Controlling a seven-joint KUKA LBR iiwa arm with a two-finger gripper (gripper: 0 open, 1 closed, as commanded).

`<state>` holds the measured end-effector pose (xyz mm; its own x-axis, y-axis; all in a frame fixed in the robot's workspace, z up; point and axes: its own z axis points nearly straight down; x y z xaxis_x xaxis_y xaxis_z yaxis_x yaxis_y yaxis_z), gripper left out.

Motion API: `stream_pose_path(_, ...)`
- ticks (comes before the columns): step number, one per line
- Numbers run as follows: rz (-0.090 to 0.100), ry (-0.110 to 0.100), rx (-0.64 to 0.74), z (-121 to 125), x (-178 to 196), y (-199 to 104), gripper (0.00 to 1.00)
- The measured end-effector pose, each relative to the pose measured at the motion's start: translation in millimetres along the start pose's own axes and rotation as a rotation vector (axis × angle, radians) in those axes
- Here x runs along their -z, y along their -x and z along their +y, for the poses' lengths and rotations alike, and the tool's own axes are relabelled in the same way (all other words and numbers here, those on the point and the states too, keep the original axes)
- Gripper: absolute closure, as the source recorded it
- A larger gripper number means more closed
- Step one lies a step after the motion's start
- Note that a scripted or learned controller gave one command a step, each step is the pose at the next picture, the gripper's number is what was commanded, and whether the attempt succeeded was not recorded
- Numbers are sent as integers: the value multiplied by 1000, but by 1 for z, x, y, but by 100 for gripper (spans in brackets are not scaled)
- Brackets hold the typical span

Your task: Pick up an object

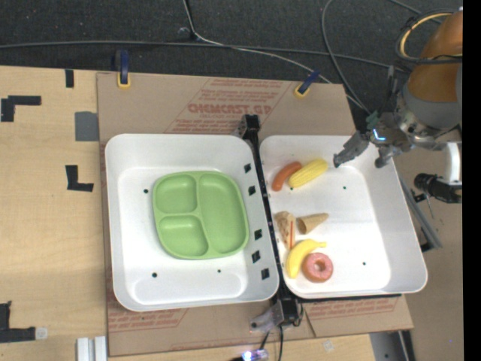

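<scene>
The right bin (379, 224) holds a yellow corn cob (309, 173) beside an orange-red sausage (285, 176) near its back left. Further forward lie a tan cone (313, 221), a small brown piece (284, 225), a yellow banana (300, 256) and a pink donut (319, 267). My gripper (365, 158) hangs over the back right part of this bin, just right of the corn. Its two dark fingers (347, 155) are spread open with nothing between them.
A green divided plate (201, 214) lies in the left bin (128, 201). A black divider (259, 201) runs between the bins. Cables cross the dark surface behind the bench. The arm's orange band (443, 43) is at the upper right.
</scene>
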<state>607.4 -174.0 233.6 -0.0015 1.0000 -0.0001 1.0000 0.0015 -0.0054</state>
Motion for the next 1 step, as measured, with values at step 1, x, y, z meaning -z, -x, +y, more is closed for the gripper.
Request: stream_pose_path(1, 1, -2, 0, -4, -59, -9, 0)
